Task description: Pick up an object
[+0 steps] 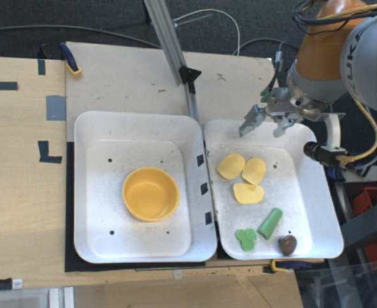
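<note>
The gripper [265,126] is hanging over the far edge of the right bin [317,191], its two fingers [249,124] standing apart with nothing between them. Nearer in this bin, three flat yellow pieces [242,177] are lying together, touching each other. Still nearer, a green cylinder [270,222] is lying tilted, between a small green leafy piece [246,238] and a brown rounded object [287,244]. The left bin [92,172] is holding a yellow bowl [150,193], upright.
</note>
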You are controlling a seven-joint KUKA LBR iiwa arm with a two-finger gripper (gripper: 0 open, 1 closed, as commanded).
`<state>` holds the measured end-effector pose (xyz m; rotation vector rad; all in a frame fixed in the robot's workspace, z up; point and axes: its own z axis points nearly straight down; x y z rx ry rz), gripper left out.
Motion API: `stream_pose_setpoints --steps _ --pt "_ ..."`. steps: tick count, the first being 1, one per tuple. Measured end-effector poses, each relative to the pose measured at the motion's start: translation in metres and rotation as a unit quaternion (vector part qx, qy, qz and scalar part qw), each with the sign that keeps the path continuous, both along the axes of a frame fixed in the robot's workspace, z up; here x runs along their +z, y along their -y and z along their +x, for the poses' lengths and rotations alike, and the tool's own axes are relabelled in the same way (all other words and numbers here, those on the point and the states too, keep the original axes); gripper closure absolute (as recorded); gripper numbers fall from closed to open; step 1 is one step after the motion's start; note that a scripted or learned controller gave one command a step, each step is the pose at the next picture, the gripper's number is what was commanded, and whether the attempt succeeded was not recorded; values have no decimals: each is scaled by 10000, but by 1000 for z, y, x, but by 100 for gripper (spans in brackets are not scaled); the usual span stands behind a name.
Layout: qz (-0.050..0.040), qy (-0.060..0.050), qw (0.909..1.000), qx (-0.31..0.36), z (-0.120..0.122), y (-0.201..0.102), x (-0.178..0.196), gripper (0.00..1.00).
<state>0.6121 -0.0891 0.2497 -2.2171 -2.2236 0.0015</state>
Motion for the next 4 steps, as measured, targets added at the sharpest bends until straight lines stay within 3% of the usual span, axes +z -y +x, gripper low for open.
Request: stream_pose_setpoints --steps 1,3,4 --pt "1 1 10000 0 0 0 0 0" --pt "-5 -31 10000 -10 5 6 -119 0" --pt "-10 19 10000 -1 6 5 -161 0"
